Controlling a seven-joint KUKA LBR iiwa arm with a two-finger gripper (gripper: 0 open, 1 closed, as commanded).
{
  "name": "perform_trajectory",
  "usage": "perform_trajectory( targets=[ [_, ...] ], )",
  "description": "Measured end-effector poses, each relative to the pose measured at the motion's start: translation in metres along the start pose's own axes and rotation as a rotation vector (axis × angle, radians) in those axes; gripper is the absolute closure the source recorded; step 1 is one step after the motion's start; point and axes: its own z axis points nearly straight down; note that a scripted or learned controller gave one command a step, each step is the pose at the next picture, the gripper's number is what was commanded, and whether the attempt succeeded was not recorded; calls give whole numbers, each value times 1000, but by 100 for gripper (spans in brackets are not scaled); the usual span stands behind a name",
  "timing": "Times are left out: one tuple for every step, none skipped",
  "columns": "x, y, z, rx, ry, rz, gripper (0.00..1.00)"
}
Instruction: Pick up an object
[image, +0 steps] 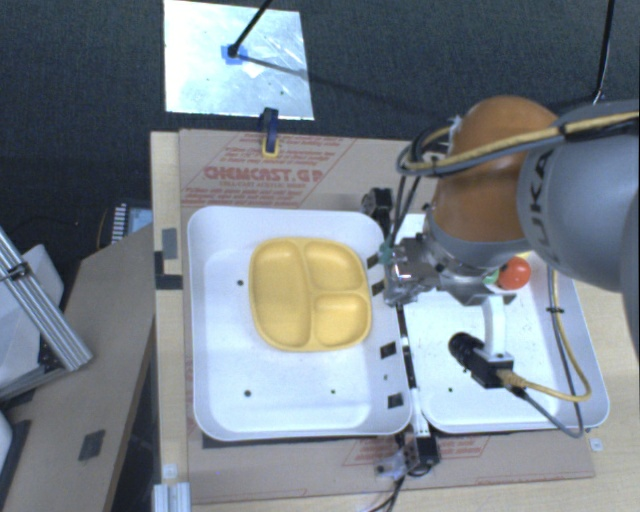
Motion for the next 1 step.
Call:
perform_trajectory(
  targets=[
    [44, -10, 8, -1, 0, 1, 100]
  ],
)
